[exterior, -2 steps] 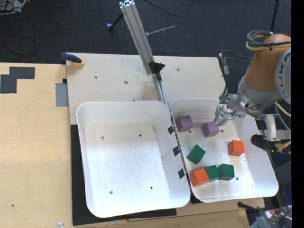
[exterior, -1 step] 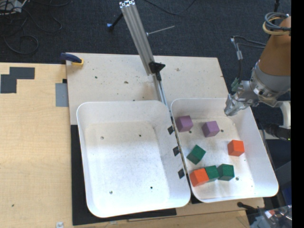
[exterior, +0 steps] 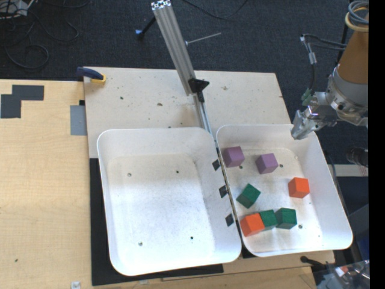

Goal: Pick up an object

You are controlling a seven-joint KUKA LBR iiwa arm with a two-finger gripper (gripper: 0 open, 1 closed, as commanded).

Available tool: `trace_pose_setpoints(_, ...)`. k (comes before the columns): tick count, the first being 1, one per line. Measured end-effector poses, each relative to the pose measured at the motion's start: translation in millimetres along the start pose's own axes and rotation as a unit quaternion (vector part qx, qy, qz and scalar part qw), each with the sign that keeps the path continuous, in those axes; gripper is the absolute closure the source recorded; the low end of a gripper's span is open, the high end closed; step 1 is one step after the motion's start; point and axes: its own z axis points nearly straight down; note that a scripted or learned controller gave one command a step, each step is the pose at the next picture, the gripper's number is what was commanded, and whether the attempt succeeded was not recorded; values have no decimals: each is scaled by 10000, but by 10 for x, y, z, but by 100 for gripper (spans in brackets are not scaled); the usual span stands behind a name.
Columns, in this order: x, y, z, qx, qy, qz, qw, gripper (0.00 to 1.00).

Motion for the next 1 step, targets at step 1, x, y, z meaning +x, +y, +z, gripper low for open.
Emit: trace_pose_setpoints(1, 597, -49, 130, 34, 16, -12, 10000, 100)
